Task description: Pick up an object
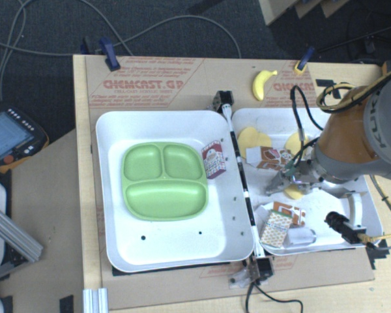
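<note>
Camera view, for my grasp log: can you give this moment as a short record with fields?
left bin: green divided plate; small carton beside it
right bin: cartons, yellow pieces, clutter
gripper: low in right bin, over the clutter; grasp cannot be judged
outside bins: banana on the board
</note>
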Robot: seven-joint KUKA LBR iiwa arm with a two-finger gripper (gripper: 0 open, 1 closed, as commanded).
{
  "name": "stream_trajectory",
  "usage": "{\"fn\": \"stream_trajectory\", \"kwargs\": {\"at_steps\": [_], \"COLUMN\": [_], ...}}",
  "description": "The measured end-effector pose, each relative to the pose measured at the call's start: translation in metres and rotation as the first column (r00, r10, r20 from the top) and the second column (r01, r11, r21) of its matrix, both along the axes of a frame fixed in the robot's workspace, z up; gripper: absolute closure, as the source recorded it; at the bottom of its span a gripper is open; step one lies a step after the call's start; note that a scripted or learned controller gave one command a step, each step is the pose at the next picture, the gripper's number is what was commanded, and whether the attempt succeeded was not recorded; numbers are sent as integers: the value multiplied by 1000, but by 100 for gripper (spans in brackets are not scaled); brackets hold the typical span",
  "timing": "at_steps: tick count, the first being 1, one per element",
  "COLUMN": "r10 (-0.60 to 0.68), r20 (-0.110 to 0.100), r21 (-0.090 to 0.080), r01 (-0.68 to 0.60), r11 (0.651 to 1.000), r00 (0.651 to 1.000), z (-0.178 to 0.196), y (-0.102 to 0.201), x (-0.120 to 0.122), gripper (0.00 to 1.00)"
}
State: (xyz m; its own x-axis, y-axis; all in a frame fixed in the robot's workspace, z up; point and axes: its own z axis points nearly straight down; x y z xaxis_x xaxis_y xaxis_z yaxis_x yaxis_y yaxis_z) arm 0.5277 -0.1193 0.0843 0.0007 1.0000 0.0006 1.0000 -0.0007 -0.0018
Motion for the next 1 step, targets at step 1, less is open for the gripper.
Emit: {"fn": "stream_trajectory", "kwargs": {"at_steps": [1], "r10": [-1], "r20": [5], "r21": [-3], "r01": [1], "r11": [1000], "r00": [1000], "z": [11], "y": [-1], "x": [1], "gripper": [100]}}
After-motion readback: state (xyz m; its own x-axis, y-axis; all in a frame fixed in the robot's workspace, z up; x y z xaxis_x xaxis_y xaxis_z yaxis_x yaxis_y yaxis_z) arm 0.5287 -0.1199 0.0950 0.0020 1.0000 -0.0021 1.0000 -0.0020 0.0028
